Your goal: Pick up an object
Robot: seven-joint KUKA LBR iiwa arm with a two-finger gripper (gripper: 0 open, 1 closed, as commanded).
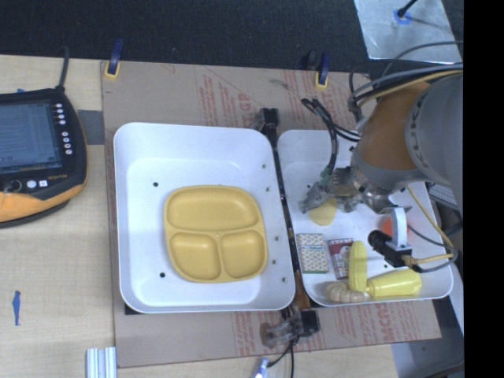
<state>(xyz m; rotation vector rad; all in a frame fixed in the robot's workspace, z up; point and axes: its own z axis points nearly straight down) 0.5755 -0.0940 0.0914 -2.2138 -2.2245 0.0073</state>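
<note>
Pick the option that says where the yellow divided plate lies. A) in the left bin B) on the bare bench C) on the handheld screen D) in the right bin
A: the plate lies flat in the left bin, apart from the gripper.

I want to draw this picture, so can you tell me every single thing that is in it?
Bins: two, white, side by side on the brown board.
Divided plate: one, yellow, three sections, in the left bin.
Small lump: one, pale yellow, right bin, under the hand.
Cards: two small packets, patterned, right bin near its front.
Bottle: one, yellow, lying at the right bin's front.
Screen pad: one, black and orange, far left on the bench.
Clips: two, blue and yellow, board's back edge.
Arm: one, grey and orange, from the right.
Hand: one, over the right bin.
</note>
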